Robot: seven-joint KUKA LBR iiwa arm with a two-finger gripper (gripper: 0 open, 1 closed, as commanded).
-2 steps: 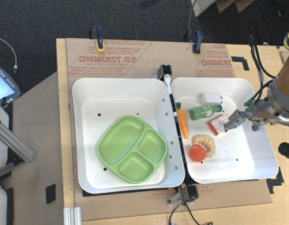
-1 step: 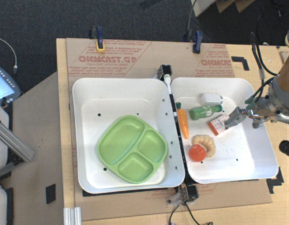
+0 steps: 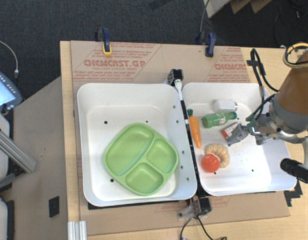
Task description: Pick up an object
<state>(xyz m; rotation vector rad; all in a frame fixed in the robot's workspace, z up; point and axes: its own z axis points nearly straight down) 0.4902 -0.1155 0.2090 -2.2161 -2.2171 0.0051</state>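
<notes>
Worktop (image 3: 69, 134) covered by brown sheet, red print along far edge reading "CHEMCAST GP", repeated at right but partly cut off; smaller line beneath too small to read. Two blue clamps (image 3: 105, 38) hold the sheet's far edge.

Left bin (image 3: 89, 99): one green divided plate (image 3: 140, 158), three compartments, lying flat toward the near side.

Black clip (image 3: 175, 76) at far end of the seam where the bins meet.

Right bin (image 3: 254, 181): orange carrot (image 3: 195, 131) lying along the left wall, just beside the seam. Red tomato (image 3: 210, 163) touching a tan ridged pastry-like piece (image 3: 220, 153) near the bin's middle. Green bottle (image 3: 219, 119) on its side toward the far end, label unreadable; a white object (image 3: 225, 105) just behind it. Small red item (image 3: 229, 132) just beside the pincer tips.

Pincer (image 3: 235, 135) low over the right bin, arm (image 3: 294, 99) entering from right. Fingers blurred; cannot tell whether released or clenched, nothing seen between them.
</notes>
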